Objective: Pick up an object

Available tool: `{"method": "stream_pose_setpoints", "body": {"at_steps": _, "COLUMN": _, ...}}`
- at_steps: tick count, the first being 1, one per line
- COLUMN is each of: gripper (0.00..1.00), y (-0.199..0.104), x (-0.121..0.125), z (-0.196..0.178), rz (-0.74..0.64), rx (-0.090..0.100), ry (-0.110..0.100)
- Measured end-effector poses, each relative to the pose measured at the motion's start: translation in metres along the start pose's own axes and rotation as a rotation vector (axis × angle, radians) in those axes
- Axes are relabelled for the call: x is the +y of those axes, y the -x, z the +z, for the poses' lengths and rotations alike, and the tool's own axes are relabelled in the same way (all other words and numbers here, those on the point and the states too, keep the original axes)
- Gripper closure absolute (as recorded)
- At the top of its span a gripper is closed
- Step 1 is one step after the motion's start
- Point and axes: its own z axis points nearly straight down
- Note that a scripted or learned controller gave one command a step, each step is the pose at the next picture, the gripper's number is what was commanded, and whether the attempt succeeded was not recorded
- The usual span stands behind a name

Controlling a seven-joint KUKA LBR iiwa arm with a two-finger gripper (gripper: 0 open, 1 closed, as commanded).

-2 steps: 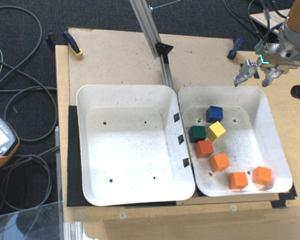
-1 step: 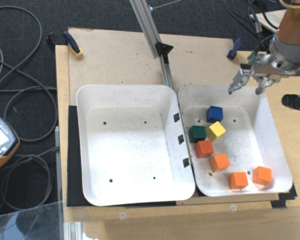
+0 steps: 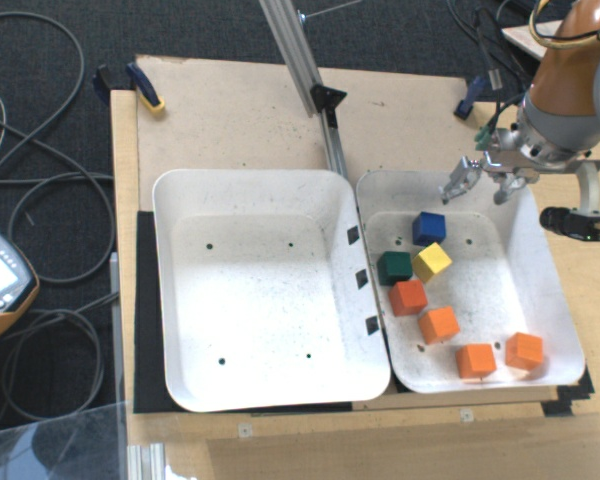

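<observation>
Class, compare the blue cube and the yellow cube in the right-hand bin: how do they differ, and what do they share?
Colour: the blue cube is dark blue, the yellow cube pale yellow. Position: the blue cube lies nearer the bin's far wall and the pincer; the yellow cube sits just below it in the view, beside the green cube. Pose: the yellow cube looks turned more diagonally than the blue. Both are small cubes of similar size in the right bin.

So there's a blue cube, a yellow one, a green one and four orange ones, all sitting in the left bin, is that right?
Not quite: the camera view shows them in the right bin, not the left. The rest holds: blue cube, yellow cube, green cube and four orange cubes.
</observation>
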Motion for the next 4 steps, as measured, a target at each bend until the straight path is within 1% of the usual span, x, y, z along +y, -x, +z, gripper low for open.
{"method": "stream_pose_setpoints", "body": {"at_steps": 1, "gripper": 0.00, "y": -0.002, "x": 0.002, "z": 0.063, "rz": 0.000, "rx": 0.001, "ry": -0.001}}
{"method": "stream_pose_setpoints", "body": {"at_steps": 2, "gripper": 1.00, "y": -0.002, "x": 0.005, "z": 0.047, "rz": -0.001, "rx": 0.000, "ry": 0.010}}
{"method": "stream_pose_setpoints", "body": {"at_steps": 3, "gripper": 1.00, "y": -0.005, "x": 0.012, "z": -0.017, "rz": -0.002, "rx": -0.003, "ry": 0.016}}
{"method": "stream_pose_setpoints", "body": {"at_steps": 4, "gripper": 1.00, "y": -0.010, "x": 0.013, "z": -0.082, "rz": -0.003, "rx": -0.003, "ry": 0.017}}
